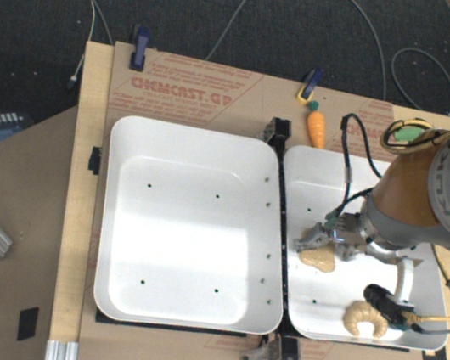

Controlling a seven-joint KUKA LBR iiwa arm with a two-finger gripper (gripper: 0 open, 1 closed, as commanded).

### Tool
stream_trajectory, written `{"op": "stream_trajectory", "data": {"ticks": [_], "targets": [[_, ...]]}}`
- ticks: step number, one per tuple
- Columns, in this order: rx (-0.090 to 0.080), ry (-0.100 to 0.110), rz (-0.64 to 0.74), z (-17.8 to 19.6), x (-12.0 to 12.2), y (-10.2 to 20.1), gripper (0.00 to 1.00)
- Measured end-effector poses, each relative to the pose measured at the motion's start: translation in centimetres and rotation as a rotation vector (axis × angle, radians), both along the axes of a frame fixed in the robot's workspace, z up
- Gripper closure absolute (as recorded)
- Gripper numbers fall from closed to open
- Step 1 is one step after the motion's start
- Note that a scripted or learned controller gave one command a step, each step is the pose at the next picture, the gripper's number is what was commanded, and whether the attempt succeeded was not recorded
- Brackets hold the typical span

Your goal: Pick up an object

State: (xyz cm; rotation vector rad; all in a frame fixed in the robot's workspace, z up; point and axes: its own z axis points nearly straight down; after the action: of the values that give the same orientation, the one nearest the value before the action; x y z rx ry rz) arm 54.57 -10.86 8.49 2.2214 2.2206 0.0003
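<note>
Jaws (324, 238) hung over a tan bread-like piece (317, 257) at my right bin's (321, 170) left edge; whether apart, I couldn't tell. It looked light and soft, best pinched across its middle.

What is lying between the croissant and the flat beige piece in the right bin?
Nothing: the camera view shows bare white bin floor between the croissant and the beige piece.

The arm (444, 183) runs off the right edge and covers much of the right bin (321, 170). Its gripper (328, 239) hangs over a tan piece (317, 257), fingers too small to read, part of that piece hidden
</note>
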Motion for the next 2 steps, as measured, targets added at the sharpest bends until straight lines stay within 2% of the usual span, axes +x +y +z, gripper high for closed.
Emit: {"op": "stream_trajectory", "data": {"ticks": [1, 2], "targets": [[0.0, 0.0, 0.0, 0.0, 1.8, -1.7, 0.0], [0.0, 0.001, 0.0, 0.0, 0.8, -2.2, 0.0]]}}
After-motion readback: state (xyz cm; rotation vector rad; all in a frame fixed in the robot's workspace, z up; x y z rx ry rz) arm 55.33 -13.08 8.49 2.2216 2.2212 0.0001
